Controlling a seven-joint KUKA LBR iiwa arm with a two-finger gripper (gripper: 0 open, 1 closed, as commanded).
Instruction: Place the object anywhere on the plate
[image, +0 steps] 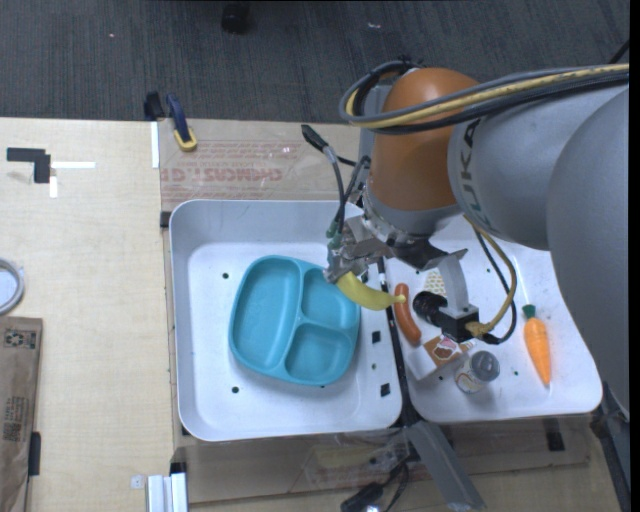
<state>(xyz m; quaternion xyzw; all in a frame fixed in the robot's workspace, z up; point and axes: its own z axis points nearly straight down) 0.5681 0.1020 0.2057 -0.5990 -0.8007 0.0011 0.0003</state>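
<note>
Arm (560, 150): one unit, large rounded housings in smooth light grey, with dark lettering partly visible on the casing near the wrist. Orange band (425, 140): glossy, dome-shaped, set above the wrist. Cables (500, 95): a bundle of yellow and black lines running along the top of the arm and looping around the orange band; thinner black wires hang beside the wrist. Tool (352, 258): small metallic grey assembly of brackets and dark fittings under the wrist.
</note>
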